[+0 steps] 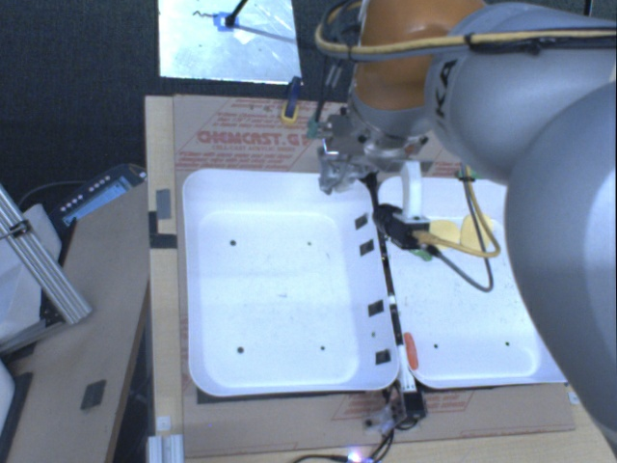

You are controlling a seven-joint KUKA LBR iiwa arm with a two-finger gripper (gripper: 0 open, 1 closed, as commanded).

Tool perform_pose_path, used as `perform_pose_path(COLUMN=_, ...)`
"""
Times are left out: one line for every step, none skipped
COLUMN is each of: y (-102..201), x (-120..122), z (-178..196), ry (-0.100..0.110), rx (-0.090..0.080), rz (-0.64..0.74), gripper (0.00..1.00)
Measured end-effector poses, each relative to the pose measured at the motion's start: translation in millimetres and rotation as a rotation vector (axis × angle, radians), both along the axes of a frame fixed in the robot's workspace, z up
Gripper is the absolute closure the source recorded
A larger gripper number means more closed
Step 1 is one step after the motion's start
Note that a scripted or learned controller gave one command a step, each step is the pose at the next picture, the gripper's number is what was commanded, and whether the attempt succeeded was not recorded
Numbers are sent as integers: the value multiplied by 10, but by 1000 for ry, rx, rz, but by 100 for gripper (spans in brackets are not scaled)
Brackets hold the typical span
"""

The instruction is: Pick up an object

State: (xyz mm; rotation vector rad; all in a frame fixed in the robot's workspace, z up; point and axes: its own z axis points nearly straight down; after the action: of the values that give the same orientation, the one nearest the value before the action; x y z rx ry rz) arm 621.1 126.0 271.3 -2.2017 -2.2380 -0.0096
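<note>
The grey arm point(540, 162) reaches in from the right and covers much of the right bin point(482, 355). Its gripper point(335, 176) hangs over the far rim of the left bin point(260, 278), close to the divider between the two bins. Whether it is open or closed I cannot tell, and I see no object held in it.

The things to pick lie in the right bin: a yellow object point(469, 231) in the far half and a small orange piece point(411, 351) just beside the divider.

I judge the step to be the approach, before any grasp. The next move calls for bringing the gripper over the yellow object and then going down.

The cardboard point(241, 138) under the bins bears red letters, "CHEMCAST"; the letters after them are not readable.
</note>
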Motion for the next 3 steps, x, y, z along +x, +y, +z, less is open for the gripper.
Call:
perform_pose_path(y=-315, x=-540, z=745, ry=-2, rx=-4, rz=-17, gripper=100)
perform_pose_path(y=855, x=-1305, z=1164, ry=-1, rx=1, rz=3, gripper=100)
perform_pose_path(y=846, x=-1346, z=2740, ry=-16, rx=4, rz=-10, gripper=100)
